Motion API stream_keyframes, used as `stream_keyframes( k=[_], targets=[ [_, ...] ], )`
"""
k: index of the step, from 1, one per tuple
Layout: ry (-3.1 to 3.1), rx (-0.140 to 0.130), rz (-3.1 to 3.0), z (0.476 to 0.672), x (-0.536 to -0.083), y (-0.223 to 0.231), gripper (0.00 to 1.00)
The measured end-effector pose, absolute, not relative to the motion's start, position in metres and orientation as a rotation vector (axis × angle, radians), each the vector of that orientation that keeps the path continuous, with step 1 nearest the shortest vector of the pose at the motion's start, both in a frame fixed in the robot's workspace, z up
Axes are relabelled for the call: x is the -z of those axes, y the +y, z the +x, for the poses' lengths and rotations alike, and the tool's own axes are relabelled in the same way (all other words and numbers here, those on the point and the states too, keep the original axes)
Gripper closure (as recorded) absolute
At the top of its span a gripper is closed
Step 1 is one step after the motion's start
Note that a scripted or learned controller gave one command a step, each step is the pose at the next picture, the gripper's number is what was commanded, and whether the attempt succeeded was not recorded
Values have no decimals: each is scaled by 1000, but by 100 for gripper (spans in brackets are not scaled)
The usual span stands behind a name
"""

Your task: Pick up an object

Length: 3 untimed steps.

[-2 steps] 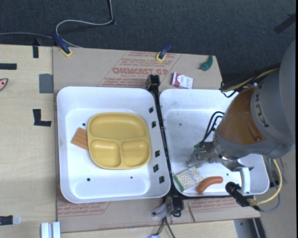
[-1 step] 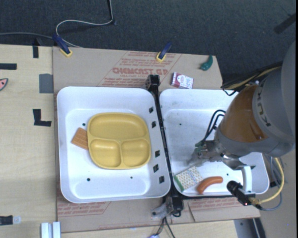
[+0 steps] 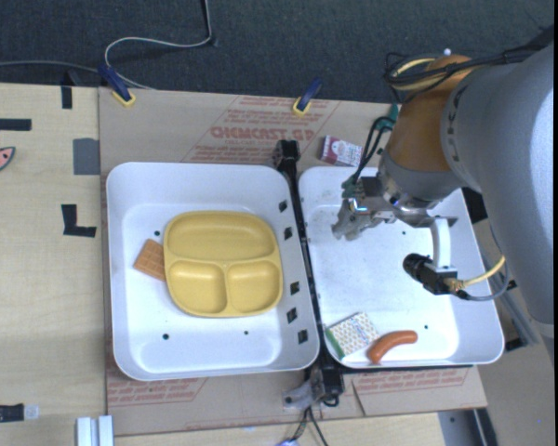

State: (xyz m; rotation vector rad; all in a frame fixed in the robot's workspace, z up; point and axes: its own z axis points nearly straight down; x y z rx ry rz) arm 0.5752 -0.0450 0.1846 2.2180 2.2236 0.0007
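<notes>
In the right bin (image 3: 465,342), the gripper (image 3: 353,219) hovers at the upper left; whether it is open I cannot tell. The sausage (image 3: 391,344) lies near the bin's lower rim, probably light, smooth, rounded: grasp across its middle

We see the arm (image 3: 502,147) as a thick, rounded grey body with an orange band (image 3: 420,137) above the wrist. Yellow and dark cables loop over the band's top. Below it sits a silvery metal gripper (image 3: 353,219), and a black cylindrical fitting with a yellow cable hangs alongside.
</notes>
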Motion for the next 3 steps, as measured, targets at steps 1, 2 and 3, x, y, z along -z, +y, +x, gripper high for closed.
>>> stream_keyframes(
  k=[1,2,3],
  targets=[
    [2224,6,2219,574,-193,-46,100],
    [2225,10,2219,574,-202,-45,100],
    [2226,3,2219,591,-184,23,100]
  ],
)
